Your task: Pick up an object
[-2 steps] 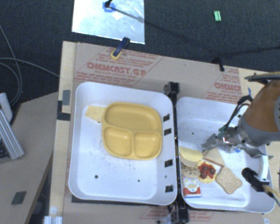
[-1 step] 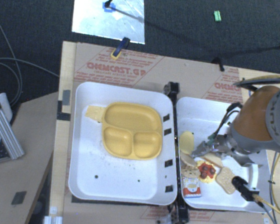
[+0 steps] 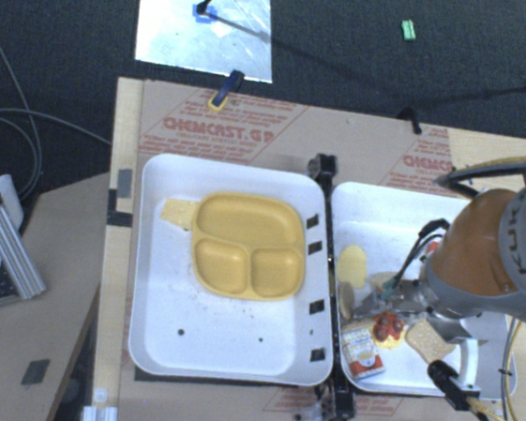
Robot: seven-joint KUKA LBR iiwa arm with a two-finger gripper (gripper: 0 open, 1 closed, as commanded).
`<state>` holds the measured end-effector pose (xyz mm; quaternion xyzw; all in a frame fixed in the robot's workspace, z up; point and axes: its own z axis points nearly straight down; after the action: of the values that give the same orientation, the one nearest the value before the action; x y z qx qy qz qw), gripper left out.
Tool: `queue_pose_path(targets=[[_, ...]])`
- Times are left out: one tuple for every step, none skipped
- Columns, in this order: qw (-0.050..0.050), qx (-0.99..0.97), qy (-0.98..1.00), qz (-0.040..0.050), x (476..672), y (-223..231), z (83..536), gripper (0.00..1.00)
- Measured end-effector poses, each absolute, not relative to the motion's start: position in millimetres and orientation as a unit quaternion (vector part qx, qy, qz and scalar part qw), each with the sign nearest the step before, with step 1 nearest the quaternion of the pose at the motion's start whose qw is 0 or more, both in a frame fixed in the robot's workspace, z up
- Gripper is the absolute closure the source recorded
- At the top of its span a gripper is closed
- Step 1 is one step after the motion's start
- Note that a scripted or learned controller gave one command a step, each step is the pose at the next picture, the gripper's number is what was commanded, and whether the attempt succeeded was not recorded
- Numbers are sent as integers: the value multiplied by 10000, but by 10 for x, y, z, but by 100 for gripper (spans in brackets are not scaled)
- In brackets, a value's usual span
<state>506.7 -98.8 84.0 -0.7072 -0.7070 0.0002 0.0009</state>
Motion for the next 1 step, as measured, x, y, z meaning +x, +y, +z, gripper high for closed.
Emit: queue_pose_path(targets=[[-12,-7070,-7072,-11,5093,-996,945,100]])
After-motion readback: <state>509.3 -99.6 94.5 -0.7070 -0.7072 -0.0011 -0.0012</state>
